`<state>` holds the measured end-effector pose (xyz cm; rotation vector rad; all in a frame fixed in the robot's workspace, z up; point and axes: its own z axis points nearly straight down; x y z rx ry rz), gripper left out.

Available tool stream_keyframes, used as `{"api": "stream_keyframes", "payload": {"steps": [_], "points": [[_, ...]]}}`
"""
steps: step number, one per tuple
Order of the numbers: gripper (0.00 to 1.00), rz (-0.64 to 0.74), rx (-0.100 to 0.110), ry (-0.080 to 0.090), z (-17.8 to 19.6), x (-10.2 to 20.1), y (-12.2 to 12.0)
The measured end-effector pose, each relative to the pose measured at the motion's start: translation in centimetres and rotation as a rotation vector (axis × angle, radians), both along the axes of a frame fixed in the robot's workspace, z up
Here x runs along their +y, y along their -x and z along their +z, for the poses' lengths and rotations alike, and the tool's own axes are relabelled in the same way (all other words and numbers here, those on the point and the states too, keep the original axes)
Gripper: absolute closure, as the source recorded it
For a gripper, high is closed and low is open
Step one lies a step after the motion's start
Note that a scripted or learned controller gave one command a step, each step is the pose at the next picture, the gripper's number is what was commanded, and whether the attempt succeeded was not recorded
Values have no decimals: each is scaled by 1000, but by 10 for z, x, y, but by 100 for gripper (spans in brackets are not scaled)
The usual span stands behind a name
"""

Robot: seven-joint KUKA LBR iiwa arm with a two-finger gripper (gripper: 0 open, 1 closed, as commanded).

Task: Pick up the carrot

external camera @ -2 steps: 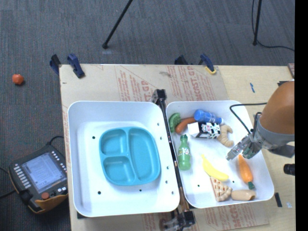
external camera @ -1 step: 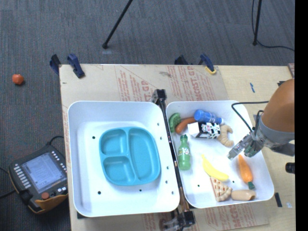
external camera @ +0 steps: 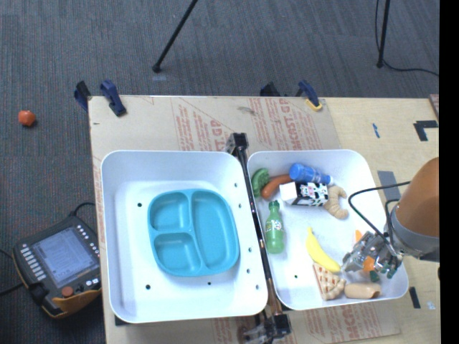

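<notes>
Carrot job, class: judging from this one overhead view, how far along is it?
Done: the gripper has reached into the right bin, down at its right side. In hand: something orange, probably the carrot, shows at the gripper. Whether it is gripped cannot be told. Left: lifting it out.

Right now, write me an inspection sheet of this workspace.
Surface: cardboard-topped bench with two white bins; left bin holds a blue divided plate.
Job's things: carrot, an orange bit at the gripper in the right bin.
Clutter: green bottle, banana, blue bottle, sausage, waffle.
Grippers: gripper low over the carrot; grasp unclear.
Cables: black cable looping to the wrist.
Surroundings: teach pendant, orange ball, blue clamps.
</notes>
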<state>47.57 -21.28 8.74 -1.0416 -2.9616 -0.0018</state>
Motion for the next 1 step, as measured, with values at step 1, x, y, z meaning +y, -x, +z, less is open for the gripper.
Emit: {"api": "stream_keyframes", "payload": {"steps": [1], "points": [[100,-437,-1,1,111,45,-7]]}}
